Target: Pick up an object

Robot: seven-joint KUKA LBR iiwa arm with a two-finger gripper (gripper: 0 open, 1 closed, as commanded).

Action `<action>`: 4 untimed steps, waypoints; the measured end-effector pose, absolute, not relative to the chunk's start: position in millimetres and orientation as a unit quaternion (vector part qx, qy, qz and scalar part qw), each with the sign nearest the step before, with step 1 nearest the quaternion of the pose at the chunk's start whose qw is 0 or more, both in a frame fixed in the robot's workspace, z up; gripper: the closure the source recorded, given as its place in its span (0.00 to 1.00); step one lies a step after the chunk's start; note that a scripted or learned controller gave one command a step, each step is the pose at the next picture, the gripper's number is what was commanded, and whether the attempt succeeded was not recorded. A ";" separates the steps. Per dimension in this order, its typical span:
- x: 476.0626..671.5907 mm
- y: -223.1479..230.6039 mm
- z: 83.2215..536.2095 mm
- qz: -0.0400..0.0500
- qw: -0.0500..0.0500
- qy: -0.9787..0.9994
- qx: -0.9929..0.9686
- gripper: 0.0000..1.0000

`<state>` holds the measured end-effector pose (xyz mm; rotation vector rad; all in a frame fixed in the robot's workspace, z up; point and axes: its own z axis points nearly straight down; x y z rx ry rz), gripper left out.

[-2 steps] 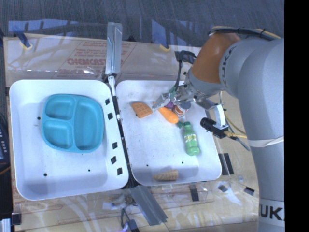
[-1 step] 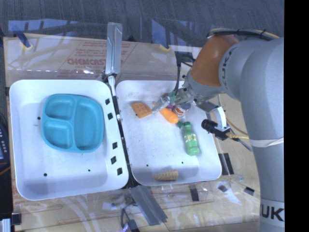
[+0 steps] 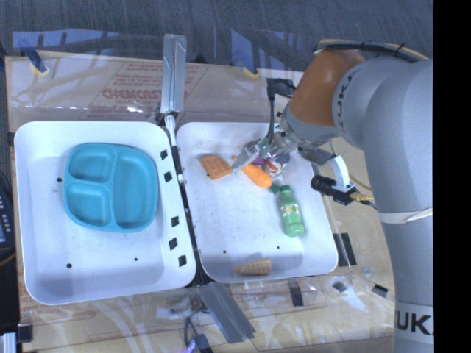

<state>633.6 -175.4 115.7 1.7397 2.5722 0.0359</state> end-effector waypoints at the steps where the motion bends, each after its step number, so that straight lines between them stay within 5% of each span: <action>1: 633.3 -175.9 115.4 0.011 0.018 0.834 0.552 0.00; 2: 628.2 -170.4 114.9 0.009 0.022 0.840 0.542 0.00; 3: 629.6 -170.7 123.0 0.009 0.022 0.841 0.541 1.00; 4: 657.8 -131.6 90.2 -0.001 0.000 0.707 0.708 1.00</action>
